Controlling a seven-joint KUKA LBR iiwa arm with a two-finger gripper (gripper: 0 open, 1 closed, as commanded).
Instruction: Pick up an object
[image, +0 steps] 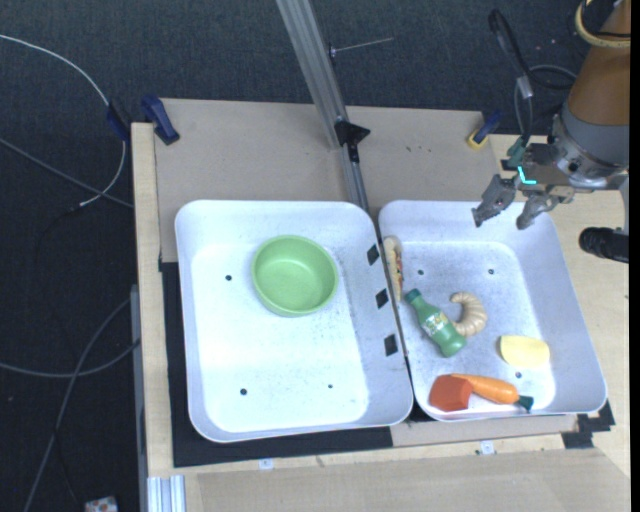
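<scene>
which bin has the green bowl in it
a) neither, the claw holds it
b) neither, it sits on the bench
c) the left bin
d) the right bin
c) The green bowl sits inside the left bin, in its upper half, while the green bottle, the carrot and the other small items lie in the right bin.

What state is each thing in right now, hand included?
Hand: open, holding nothing, above the right bin's far rim.
Bowl: upright in the left bin, nothing in it.
Bottle: lying on its side in the right bin, touching the tan curved piece.
Carrot: lying flat by the near rim.
Red piece: lying against the carrot's end.
Yellow piece: lying flat, apart from the rest.
</scene>
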